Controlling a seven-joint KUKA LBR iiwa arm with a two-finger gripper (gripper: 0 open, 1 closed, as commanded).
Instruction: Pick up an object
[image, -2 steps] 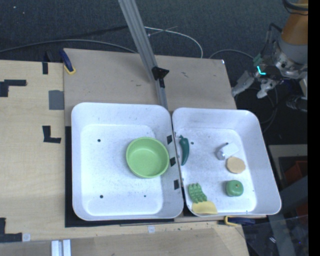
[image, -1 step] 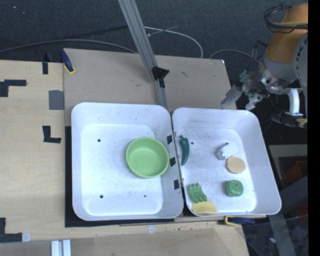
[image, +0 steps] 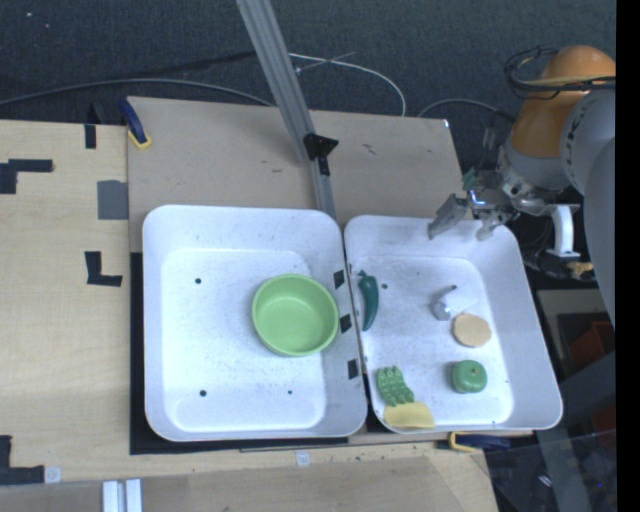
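Across the pale wooden table (image: 230, 150), the grey two-finger gripper (image: 462, 216) is poised with released jaws over the right white bin's (image: 530, 300) rim, where a collision is risked.

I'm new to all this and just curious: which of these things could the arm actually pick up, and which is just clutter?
For the job:
gripper
green bowl
green pepper
small grey piece
tan disc
round green piece
ridged green piece
yellow piece

Lying about:
white bins
blue and yellow clamp
cables
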